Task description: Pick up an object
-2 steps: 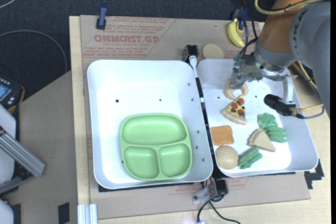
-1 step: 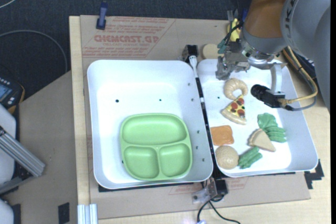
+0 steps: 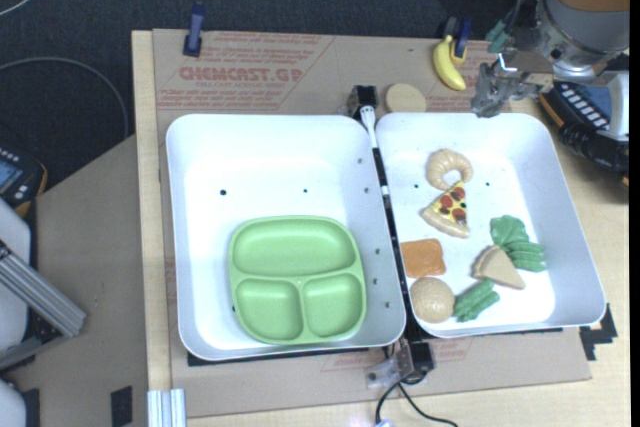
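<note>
Gripper (image 3: 490,98) hovers near board (image 3: 250,70) printed "CHEMCAST".

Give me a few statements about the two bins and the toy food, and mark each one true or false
1. The green divided plate lies in the left bin. True.
2. The pizza slice sits on the green plate. False: it lies in the right bin.
3. The banana lies outside both bins. True.
4. The gripper is down among the food at the right bin's near edge. False: it hangs over the far rim.
5. The croissant lies next to the pizza slice. True.
</note>
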`<state>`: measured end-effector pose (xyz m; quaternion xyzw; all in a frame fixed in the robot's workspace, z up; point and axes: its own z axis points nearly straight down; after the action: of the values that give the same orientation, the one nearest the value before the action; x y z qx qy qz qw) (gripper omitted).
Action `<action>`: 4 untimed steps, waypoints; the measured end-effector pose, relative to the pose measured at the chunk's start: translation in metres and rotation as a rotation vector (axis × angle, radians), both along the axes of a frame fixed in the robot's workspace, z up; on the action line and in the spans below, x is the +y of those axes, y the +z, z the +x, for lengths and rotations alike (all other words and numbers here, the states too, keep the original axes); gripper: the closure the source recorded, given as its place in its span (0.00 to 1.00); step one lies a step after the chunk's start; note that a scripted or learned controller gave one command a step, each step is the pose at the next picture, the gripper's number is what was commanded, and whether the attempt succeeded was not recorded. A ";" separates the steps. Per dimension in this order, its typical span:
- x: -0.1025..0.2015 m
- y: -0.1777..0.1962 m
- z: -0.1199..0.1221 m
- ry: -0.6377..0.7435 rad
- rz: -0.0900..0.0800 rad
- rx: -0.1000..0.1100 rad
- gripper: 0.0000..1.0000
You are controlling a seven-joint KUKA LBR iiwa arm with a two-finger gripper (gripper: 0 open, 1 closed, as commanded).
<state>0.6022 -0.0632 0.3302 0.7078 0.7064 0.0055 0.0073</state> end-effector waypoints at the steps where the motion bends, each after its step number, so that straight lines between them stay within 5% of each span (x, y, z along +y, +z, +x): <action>1: 0.066 -0.026 -0.048 0.008 0.006 0.024 1.00; 2: 0.148 -0.055 -0.099 0.008 0.004 0.026 1.00; 3: 0.177 -0.019 -0.124 0.007 0.004 0.015 1.00; 4: 0.166 0.110 -0.122 0.004 0.007 0.001 1.00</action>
<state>0.4804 0.1029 0.4402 0.7065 0.7076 0.0074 0.0044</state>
